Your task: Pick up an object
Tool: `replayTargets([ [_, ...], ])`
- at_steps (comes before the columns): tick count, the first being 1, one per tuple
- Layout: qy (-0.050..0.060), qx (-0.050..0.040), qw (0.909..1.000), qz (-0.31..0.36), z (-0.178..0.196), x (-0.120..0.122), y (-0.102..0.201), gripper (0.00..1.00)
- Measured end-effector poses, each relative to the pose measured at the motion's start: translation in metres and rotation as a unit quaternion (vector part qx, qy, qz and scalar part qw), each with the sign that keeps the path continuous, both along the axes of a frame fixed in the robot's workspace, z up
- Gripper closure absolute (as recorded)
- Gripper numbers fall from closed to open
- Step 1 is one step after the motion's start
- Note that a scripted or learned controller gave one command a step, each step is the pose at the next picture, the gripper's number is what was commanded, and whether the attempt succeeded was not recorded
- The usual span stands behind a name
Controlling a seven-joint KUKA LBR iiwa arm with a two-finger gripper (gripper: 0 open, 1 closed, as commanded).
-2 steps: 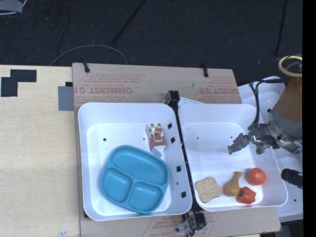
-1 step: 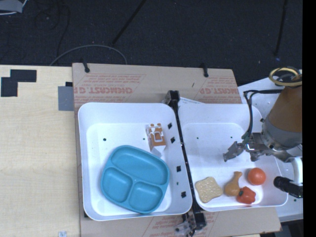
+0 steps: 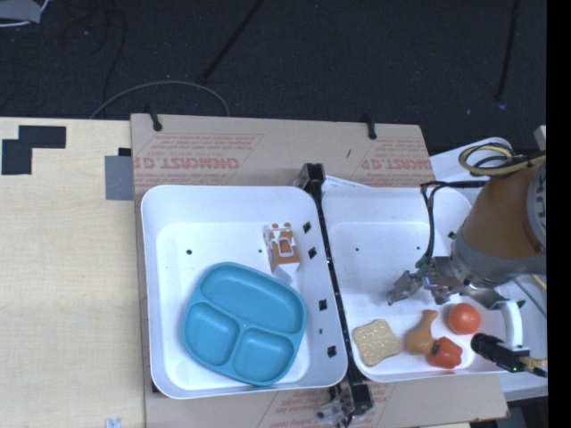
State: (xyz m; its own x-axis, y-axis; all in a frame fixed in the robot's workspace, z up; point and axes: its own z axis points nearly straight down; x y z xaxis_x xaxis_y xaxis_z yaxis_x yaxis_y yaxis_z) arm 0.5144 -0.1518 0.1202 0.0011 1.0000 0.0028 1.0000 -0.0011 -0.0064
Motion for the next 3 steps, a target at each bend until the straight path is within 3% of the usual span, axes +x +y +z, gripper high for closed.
replayTargets([
  [1,-0.001,-0.0005,1.0000,0.000,-0.033,0.000,0.001,0.00],
  [2,-0.002,-0.0009,1.0000,-0.002,-0.022,0.000,0.000,1.00],
  [3,-0.003,-0.0012,1.0000,-0.002,0.026,-0.006,-0.008,1.00],
])
